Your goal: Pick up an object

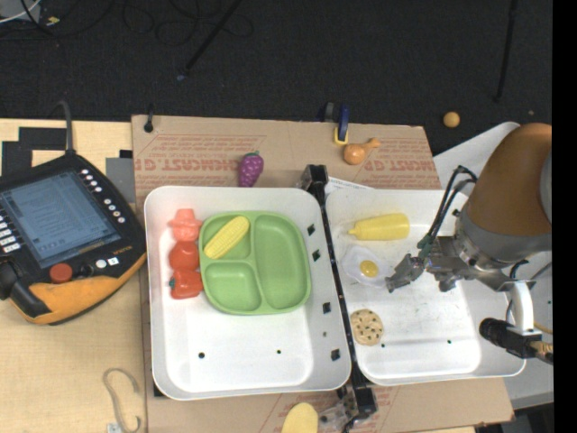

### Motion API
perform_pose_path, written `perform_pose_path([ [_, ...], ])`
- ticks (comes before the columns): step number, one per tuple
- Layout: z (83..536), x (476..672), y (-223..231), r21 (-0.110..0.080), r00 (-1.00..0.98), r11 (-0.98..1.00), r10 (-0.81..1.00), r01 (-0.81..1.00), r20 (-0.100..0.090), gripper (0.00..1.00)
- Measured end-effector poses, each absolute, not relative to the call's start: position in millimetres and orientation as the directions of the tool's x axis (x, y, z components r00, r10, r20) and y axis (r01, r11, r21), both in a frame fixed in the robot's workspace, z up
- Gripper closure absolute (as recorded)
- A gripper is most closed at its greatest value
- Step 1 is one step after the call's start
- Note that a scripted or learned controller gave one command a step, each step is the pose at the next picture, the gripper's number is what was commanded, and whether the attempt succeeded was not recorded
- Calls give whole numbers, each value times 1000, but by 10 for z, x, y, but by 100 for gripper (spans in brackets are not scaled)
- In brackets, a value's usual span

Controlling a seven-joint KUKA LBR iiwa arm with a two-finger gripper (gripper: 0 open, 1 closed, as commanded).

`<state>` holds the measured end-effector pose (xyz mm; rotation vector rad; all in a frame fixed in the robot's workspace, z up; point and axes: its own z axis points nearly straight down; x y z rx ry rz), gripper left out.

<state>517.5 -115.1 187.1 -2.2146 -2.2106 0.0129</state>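
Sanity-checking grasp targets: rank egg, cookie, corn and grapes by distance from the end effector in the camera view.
1. Egg: right bin, just left of the end effector.
2. Cookie: right bin, below-left of it.
3. Corn: left bin, on the green tray.
4. Grapes: on the cardboard behind the left bin, a little farther than the corn.

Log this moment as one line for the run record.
arm: over right bin | gripper: low, beside fried egg | held: nothing seen | nearby: yellow bottle, cookie
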Motion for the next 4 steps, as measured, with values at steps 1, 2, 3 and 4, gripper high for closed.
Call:
perform_pose_path([
  [1,1926,5203,-1155,-3,0,0,1000,1000,1,0],
  [2,1464,5126,-1113,-8,-1,1,1000,1000,2,0],
  [3,934,5122,-1095,-4,0,0,1000,1000,1,0],
  [4,1062,5124,-1112,-3,7,-7,1000,1000,4,100],
])
